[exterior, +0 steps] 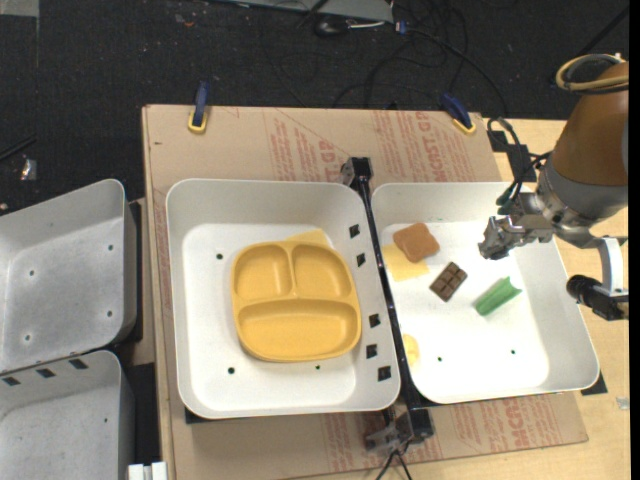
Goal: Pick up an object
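Red printing on the cardboard sheet (290,146) is illegible.

A tray (296,303) lies in the left bin (190,268). In the right bin (560,363), a block (497,296) lies right of a bar (448,282), behind which sits a slab (415,241).

Dark speckled floor (80,58), black cables (420,48), cardboard-topped bench (260,138), blue clamps (199,108).

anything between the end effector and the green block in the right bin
Nothing visible. The end effector is above the right bin, with bare white floor between it and the green block.
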